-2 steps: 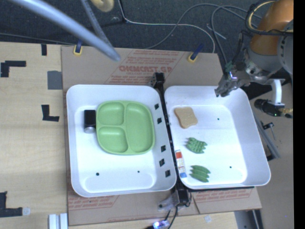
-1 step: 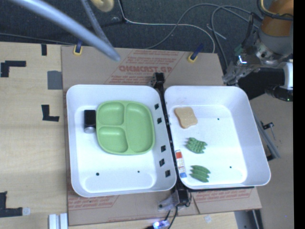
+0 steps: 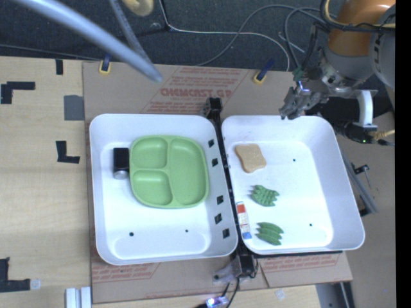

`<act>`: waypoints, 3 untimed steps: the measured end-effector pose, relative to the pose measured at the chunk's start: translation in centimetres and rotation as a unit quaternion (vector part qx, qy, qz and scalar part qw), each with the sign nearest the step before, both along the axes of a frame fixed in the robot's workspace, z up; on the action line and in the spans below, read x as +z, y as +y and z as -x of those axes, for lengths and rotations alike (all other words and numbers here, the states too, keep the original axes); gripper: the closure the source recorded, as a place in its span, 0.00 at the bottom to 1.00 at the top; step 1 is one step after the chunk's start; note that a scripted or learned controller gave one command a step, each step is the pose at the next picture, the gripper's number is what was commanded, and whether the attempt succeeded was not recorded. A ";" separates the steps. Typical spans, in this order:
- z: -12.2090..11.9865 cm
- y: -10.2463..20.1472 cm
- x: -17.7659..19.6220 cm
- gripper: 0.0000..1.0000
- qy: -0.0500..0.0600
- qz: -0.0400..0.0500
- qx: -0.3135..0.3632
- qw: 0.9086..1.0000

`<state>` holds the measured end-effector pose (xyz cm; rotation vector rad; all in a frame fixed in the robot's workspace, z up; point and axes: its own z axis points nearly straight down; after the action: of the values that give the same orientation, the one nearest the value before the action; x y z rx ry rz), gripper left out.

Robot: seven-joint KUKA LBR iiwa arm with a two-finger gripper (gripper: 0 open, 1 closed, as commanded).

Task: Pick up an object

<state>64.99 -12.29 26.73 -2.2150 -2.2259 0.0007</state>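
Lettering "CHEMCAST GP" (image 3: 191, 94) is showing upper centre on cardboard (image 3: 192, 85); gripper (image 3: 297, 105) is hovering upper right, its state impossible to tell.

two white bins (image 3: 103, 191) — cardboard sheet (image 3: 192, 85), cables (image 3: 257, 24)

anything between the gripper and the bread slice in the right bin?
No. In the camera view the gripper hangs over the right bin's far rim, and the stretch to the bread slice is bare white bin floor.
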 end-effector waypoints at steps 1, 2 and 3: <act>-0.5 5.7 -1.9 1.00 0.001 0.000 0.001 1.000; -1.2 11.5 -1.9 1.00 0.000 0.000 0.001 1.000; -1.6 16.6 -2.0 1.00 0.000 0.000 0.001 1.000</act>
<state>66.62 4.32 24.73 -2.2135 -2.2271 0.0002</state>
